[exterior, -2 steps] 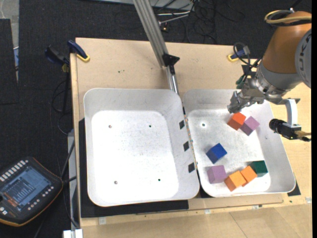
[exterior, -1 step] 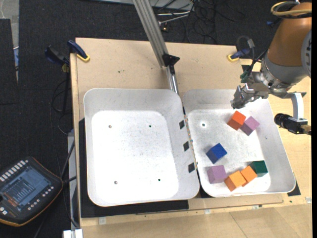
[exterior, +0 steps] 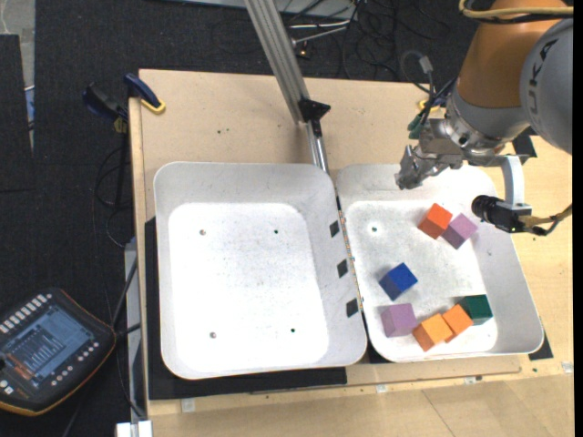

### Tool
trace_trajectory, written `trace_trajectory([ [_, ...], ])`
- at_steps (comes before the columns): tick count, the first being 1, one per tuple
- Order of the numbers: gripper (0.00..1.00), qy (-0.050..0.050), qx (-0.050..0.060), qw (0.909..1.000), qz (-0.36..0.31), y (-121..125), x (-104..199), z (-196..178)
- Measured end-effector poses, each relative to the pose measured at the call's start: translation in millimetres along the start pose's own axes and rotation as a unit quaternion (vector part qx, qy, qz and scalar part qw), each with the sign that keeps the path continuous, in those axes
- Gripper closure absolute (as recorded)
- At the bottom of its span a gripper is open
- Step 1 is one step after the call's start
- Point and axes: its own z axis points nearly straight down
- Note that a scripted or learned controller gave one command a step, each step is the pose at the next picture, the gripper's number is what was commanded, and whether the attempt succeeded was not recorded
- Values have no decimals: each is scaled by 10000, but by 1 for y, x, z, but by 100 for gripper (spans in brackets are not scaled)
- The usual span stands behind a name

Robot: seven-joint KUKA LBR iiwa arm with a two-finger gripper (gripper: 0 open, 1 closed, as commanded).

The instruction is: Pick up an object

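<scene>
Camera view: your gripper [exterior: 412,173] hangs above the right bin's [exterior: 510,271] far edge; you cannot tell how it is set. Nothing visible in its grasp. Orange block [exterior: 436,219] touches purple block [exterior: 461,230] near it. Blue block [exterior: 397,280] mid-bin. At the near edge: purple [exterior: 397,319], orange [exterior: 435,327], green [exterior: 476,309] blocks. Left bin [exterior: 173,244] alongside.

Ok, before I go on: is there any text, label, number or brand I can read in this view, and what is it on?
None can be read.
Teach pendant: its screen shows coloured rows, too small and blurred to read.
Blocks, such as the blue block: plain faces, no markings.
White bins: only dark specks.
</scene>
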Motion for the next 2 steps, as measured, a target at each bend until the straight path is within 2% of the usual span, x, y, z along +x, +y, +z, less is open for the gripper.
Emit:
trace_trajectory([
  [2,100,5,9,10000,-6,17,122,3],
])
